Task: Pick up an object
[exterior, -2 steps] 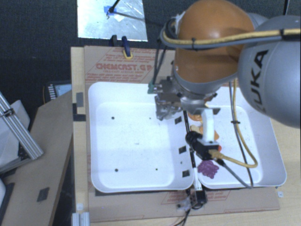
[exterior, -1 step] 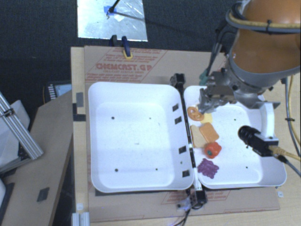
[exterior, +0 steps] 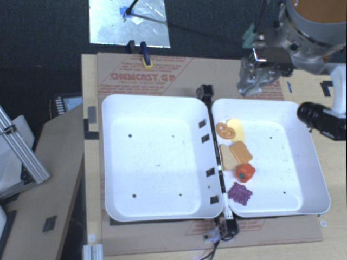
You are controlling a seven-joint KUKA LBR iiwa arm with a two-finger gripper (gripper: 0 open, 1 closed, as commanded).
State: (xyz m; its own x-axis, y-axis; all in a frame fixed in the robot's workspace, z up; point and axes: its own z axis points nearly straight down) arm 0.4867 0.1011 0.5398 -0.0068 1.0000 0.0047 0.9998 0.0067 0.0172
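Along the left side of the right bin point(exterior: 303, 199) lie several small toy foods. An orange round slice point(exterior: 223, 130) overlaps a pale yellow piece point(exterior: 236, 128). Below them an orange-brown block point(exterior: 241, 153) rests on a tan slab point(exterior: 227, 157). A red pepper-like piece point(exterior: 245, 171) and a purple grape cluster point(exterior: 239, 193) lie nearer the front. My gripper point(exterior: 252, 84) hangs high above the far edge of the right bin, well away from all the objects, with nothing seen between its fingers.
The left bin point(exterior: 116, 199) sits beside the right one, joined by a black-clipped divider point(exterior: 211, 150). A silver sheet point(exterior: 129, 15) lies at the back left. An aluminium frame point(exterior: 19, 145) stands at the left edge.
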